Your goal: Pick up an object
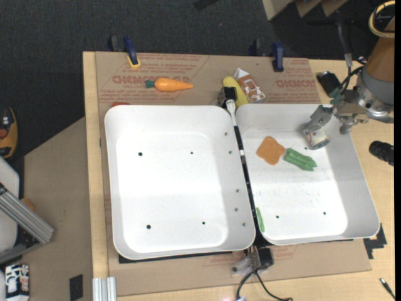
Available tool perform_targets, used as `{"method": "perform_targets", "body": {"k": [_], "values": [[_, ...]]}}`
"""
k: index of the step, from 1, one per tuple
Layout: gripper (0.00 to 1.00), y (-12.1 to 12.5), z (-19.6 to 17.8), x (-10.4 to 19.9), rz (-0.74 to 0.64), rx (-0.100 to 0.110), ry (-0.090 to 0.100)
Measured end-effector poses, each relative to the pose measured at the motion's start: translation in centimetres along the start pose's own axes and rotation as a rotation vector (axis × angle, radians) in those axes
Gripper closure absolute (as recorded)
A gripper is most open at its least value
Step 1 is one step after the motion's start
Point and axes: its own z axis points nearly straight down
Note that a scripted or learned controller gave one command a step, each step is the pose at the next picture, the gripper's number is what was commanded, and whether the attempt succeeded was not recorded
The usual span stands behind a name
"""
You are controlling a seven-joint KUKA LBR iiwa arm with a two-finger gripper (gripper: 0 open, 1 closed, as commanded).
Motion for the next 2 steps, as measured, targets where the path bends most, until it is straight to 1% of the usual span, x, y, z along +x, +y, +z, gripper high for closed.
{"method": "perform_targets", "body": {"k": [1, 2], "values": [[0.0, 2.7, 13.2, 2.2, -0.002, 0.007, 0.005], [1.0, 2.9, 11.4, 2.0, -0.002, -0.003, 0.001]]}}
